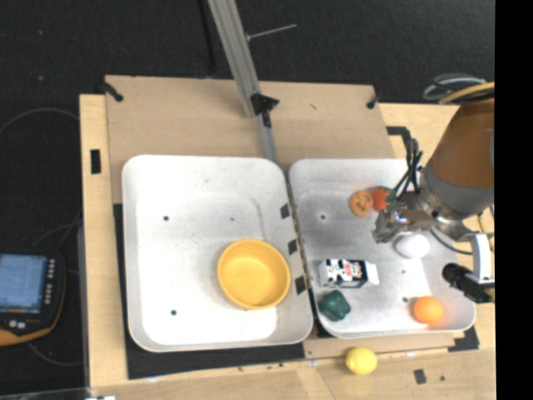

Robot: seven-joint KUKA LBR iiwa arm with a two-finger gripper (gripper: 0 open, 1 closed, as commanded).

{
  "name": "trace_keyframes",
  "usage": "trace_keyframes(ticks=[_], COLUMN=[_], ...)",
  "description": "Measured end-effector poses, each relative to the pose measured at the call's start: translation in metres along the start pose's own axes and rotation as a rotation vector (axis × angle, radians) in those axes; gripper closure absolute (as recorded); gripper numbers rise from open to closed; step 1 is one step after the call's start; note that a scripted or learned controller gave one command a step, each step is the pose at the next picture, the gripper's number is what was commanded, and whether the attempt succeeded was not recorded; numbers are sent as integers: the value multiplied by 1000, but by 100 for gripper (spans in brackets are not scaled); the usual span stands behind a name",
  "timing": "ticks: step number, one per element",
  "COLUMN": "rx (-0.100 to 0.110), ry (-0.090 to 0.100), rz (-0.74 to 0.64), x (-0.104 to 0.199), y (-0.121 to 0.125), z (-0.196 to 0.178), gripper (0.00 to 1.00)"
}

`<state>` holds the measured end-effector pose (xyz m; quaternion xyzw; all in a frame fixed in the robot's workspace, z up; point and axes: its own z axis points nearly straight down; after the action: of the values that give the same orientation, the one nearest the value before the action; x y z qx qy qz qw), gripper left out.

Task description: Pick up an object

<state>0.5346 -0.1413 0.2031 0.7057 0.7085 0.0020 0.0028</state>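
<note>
The arm reaches in from the right over the right bin [333, 186]. My gripper [391, 226] hangs low near the bin's right side, just left of a white ball [411, 244] that lies by its tip. An orange-brown toy with a red part [367, 201] sits just up and left of the gripper. A black-and-white carton [345, 272] lies further down, with a dark green object [335, 305] below it. An orange ball [428, 310] rests in the bin's lower right corner.
A yellow bowl [254, 273] stands in the left bin [183, 215], near its lower right. A yellow ball [361, 361] lies on the bench outside the bins. A metal pole [241, 57] slants up from between the bins. A handheld pendant [27, 294] sits at the far left.
</note>
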Motion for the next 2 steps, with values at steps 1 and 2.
trace_keyframes(ticks=[1, 2], rx=[4, 5], ry=[0, 2], rz=[1, -4], x=[-1, 54], y=[2, 25], z=[-51, -50], gripper=[100, 100])
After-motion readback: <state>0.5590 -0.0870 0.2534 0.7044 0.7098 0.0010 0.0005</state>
